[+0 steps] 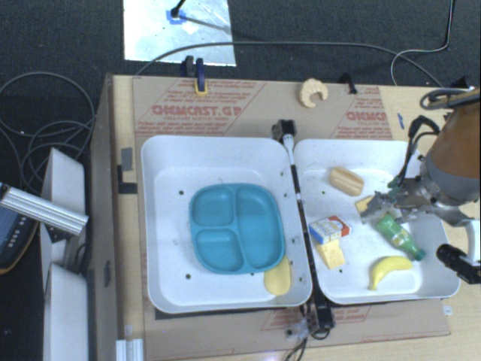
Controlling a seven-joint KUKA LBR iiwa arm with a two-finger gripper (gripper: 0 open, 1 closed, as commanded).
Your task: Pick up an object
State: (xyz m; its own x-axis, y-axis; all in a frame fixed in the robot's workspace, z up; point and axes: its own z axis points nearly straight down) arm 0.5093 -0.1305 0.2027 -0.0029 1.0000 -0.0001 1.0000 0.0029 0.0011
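Observation:
The right bin (376,153) holds several small items. A tan bread-like block (346,180) lies near the back. A small white, red and blue carton (328,229) sits beside a yellow wedge (332,256) at the bin's left side. A green bottle (398,235) lies on its side, and a yellow banana (389,269) lies toward the front. My gripper (378,204) hangs low in the middle of this bin, just above the bottle's upper end and over a small yellow piece (364,204). Nothing is visibly held.
The left bin (173,164) holds a blue divided plate (235,226) and a pale yellow object (277,279) at its front right corner. A tan croissant-shaped item (313,92) lies on the bench behind the bins. The arm's body (455,160) covers the right bin's far right side.

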